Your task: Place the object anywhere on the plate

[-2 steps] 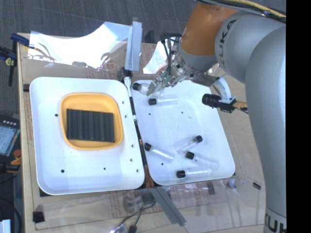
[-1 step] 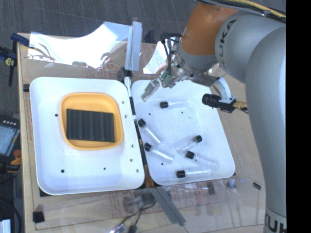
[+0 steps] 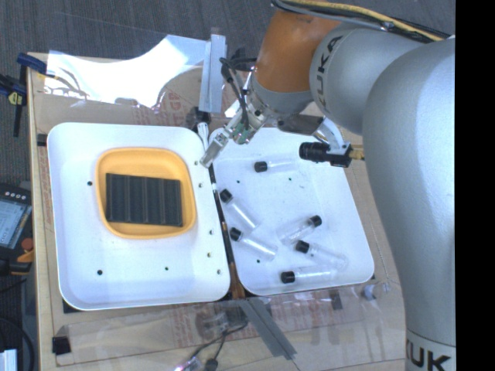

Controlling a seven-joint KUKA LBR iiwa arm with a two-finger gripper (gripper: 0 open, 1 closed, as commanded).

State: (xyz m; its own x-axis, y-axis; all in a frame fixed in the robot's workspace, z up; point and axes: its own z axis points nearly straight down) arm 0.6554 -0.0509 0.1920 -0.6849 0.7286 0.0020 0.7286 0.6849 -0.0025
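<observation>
A yellow plate (image 3: 144, 159) with a dark ridged centre lies in the left bin (image 3: 77, 261). Several clear tubes with black caps are scattered in the right bin (image 3: 340, 207), among them one near the far side (image 3: 267, 165), one by the left wall (image 3: 226, 196) and one at the front (image 3: 298, 275). My gripper (image 3: 222, 139) hangs over the far end of the wall between the two bins, right of and beyond the plate. A pale slender part slants from it down to the left; I cannot tell whether that is a tube.
The grey arm (image 3: 387, 91) with its orange band (image 3: 290, 45) covers the far right of the right bin. A black fitting (image 3: 321, 153) juts out under it. A metal bracket (image 3: 210, 72) and shiny foil (image 3: 116, 72) lie beyond the bins.
</observation>
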